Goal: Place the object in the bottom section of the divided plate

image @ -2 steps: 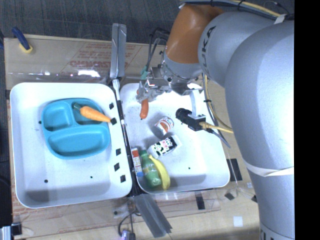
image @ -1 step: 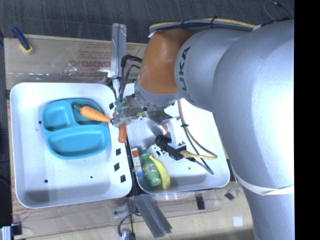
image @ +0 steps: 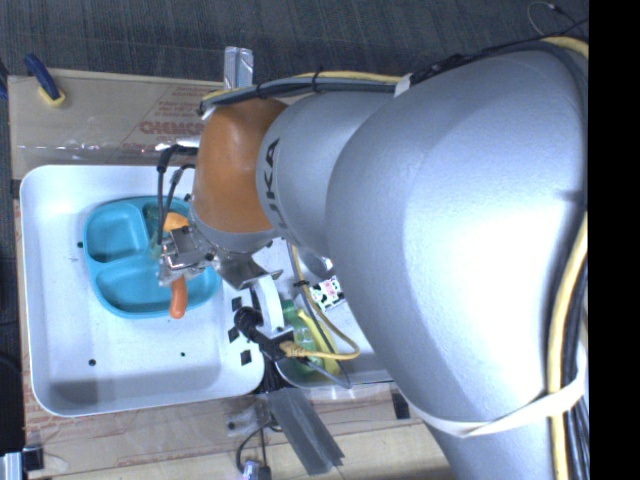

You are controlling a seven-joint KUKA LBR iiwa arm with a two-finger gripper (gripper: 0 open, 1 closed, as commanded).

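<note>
The pincer [image: 176,258] is seen over the right edge of the blue divided plate [image: 125,258] in the left white bin [image: 60,368], closed on an orange carrot-like object [image: 178,299] hanging just below its fingertips.

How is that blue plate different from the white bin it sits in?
The divided plate is bright blue; the white bin is plain white. The plate is rounded and split into sections; the bin is a larger, undivided rectangle that surrounds it. Both are shallow, open-topped containers.
</note>
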